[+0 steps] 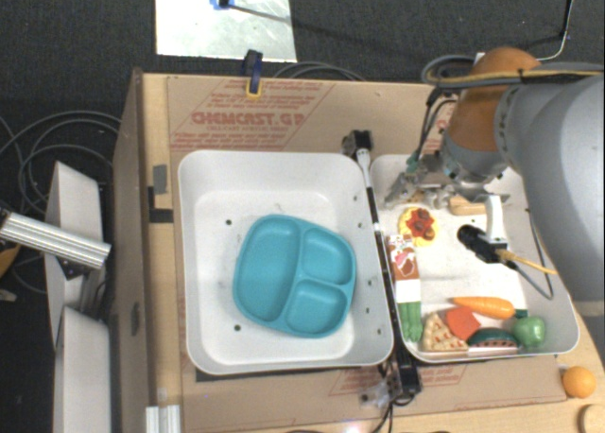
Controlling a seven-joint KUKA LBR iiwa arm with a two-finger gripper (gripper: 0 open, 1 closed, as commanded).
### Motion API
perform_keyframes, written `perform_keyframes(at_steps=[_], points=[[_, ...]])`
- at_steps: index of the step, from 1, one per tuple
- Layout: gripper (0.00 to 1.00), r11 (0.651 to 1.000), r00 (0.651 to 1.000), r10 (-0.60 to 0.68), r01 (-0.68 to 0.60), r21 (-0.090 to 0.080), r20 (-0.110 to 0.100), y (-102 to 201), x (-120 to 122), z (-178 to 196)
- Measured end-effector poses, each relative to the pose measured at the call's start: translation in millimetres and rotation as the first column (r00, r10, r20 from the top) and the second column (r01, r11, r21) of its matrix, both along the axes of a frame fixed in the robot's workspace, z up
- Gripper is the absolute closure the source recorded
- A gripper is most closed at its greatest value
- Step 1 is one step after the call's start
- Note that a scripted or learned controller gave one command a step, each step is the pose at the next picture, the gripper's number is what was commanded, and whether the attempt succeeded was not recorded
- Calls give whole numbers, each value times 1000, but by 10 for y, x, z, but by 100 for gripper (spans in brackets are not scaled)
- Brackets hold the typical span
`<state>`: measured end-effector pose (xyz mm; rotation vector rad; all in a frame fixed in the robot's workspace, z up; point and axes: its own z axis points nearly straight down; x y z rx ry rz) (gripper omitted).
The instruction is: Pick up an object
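The gripper (423,185) hangs over the right bin's (449,275) far end, open or closed I cannot tell. A carrot (482,306) and a pizza slice (437,332) crowd its near end. A blue plate (293,275) lies in the left bin (213,204).

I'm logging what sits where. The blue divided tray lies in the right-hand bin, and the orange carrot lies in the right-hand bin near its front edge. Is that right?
Not quite. The camera view shows the blue divided tray in the left-hand bin, not the right-hand one. The orange carrot does lie in the right-hand bin near its front edge.
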<state>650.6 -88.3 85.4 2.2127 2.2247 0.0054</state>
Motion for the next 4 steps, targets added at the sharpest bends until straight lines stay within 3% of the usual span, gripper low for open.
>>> perform_keyframes(at_steps=[1,2,3,4], points=[[0,1000,1000,-6,6,0,-9,-125,-574,-14],[0,1000,1000,0,0,0,2,-69,-93,-1],[0,1000,1000,-5,5,-1,-5,-175,-309,-11],[0,1000,1000,0,0,0,1,-92,52,0]])
